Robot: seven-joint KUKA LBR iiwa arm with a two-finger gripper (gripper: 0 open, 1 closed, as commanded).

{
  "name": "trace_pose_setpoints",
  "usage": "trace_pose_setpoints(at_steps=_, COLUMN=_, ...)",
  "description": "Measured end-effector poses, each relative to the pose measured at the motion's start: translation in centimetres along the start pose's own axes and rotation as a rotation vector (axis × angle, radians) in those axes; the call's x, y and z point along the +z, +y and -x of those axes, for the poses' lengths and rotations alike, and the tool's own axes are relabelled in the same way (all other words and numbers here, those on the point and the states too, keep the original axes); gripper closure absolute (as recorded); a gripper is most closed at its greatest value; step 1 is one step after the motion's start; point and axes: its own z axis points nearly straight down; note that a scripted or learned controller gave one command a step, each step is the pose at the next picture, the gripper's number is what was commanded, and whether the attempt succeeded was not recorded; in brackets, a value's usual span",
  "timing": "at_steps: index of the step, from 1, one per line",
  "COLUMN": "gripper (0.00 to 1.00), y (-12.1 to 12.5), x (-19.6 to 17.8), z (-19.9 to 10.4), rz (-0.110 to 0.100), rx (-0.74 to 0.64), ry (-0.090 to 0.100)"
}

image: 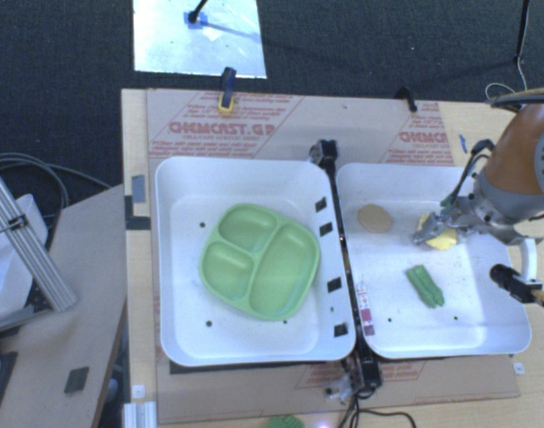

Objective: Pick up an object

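Camera view showed the gripper (435, 232) low over a yellow object (443, 241) near the right bin's (388, 346) far edge, apparently positioned to grasp it. I could not tell how the claw stood.

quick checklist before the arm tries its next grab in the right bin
1. Gripper positioned over a target: ok, it is low at the small yellow object in the right white bin.
2. Yellow object held between the gripper's parts: cannot tell.
3. Round tan flat disc away from the gripper: ok, it lies apart to its left.
4. Green ridged pod-shaped piece out of the way: ok, it lies nearer the bin's front.
5. Green divided plastic plate uninvolved: ok, it sits in the left white bin.
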Motion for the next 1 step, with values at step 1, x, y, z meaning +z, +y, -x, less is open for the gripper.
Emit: trace_pose_setpoints(at_steps=1, gripper=1.00, y=2.62, x=1.15, z=-7.35, rz=-0.002, rx=-0.009, ry=0.004)
